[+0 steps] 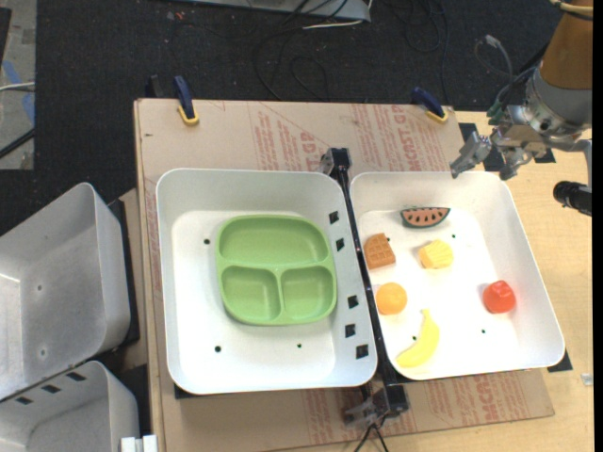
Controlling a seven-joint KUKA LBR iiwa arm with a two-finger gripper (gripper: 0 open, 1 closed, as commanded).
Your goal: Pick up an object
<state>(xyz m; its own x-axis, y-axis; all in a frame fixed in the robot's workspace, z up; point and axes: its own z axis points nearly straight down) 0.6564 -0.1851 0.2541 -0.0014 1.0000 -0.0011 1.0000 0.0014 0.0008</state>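
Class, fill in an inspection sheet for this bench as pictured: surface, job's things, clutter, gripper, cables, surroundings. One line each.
Surface: bench board bears two white bins side by side, left bin and right bin.
Job's things: right bin holds a watermelon slice, waffle, yellow block, orange, red toy and banana, all apart from one another.
Clutter: green divided tray lies in the left bin.
Gripper: gripper hangs over the right bin's far right corner, holding nothing.
Cables: black cables on the dark floor beyond the bench.
Surroundings: clamps on the board's far edge; more white bins at left.
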